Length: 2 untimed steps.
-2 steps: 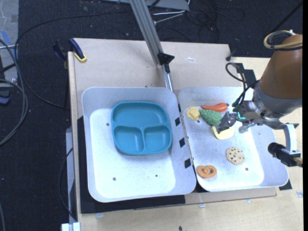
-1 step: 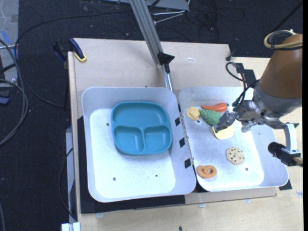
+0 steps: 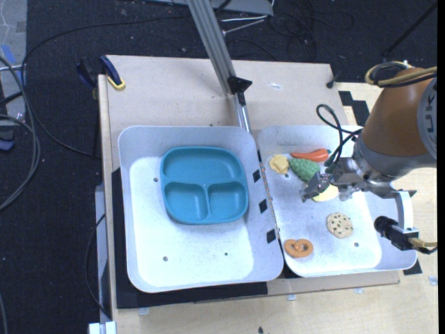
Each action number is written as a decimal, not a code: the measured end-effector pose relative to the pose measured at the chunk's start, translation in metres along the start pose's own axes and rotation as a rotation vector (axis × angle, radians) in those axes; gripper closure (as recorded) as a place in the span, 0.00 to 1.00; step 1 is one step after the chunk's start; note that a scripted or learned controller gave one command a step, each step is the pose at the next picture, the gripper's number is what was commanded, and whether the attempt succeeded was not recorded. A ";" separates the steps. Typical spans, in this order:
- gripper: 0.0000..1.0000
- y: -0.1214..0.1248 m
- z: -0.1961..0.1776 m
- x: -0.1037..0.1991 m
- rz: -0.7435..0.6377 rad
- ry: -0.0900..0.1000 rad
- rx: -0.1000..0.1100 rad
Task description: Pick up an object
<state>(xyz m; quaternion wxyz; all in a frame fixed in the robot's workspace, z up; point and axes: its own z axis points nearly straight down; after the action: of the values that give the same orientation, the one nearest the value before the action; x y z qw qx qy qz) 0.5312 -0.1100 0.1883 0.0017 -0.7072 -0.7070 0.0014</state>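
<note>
Gripper (image 3: pixel 321 186) over pale-yellow lump (image 3: pixel 325 195) (grip state unclear); round speckled cookie (image 3: pixel 339 224), pretzel (image 3: pixel 299 248) nearby.

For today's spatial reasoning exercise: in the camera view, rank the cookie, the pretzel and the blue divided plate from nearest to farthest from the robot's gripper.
Measured from the gripper in the right bin:
1. Cookie, just below and slightly right of it, same bin.
2. Pretzel, lower down near that bin's front left corner.
3. Blue divided plate, across in the left bin.
</note>
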 end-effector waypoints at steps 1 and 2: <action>0.00 -0.005 0.063 -0.001 0.001 0.000 0.001; 0.00 -0.004 0.096 -0.001 0.001 -0.002 -0.007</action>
<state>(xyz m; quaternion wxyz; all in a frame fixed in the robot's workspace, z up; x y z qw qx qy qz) 0.5264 -0.1109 0.0924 -0.0013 -0.7074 -0.7068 -0.0004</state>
